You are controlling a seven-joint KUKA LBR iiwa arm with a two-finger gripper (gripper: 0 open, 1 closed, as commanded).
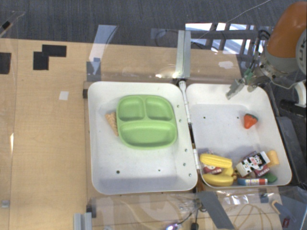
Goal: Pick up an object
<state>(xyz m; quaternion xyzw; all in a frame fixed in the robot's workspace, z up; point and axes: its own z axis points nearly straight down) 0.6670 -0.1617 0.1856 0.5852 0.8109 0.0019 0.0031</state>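
Looking down: I see two white bins side by side on the table (48, 128), meeting at a seam near frame centre.
Arm: my arm (288, 32) enters at the upper right of the frame, orange band showing, wrist over the far right corner of the right bin.
Claw: the claw (238, 86) hangs just above the right bin's upper edge; its fingers look spread with nothing between them.
Right bin: the right bin (216, 128) has bare floor across its upper and middle part, so I have open room there.
Strawberry: a red strawberry toy (250, 121) sits alone near the right wall, well apart from the claw.
Lower clutter: a yellow corn cob (216, 161) lies on a yellow banana (219, 178) at the lower edge, left of centre; beside them a black-and-white carton (253, 163), a small yellow block (273, 156) and a marker (253, 181) crowd the lower right corner, tight to the walls.
Left bin: the left bin (139, 176) holds a green divided plate (145, 121) in its upper middle, with a tan cracker-like piece (112, 122) tucked against the plate's left edge; the lower half is bare floor.
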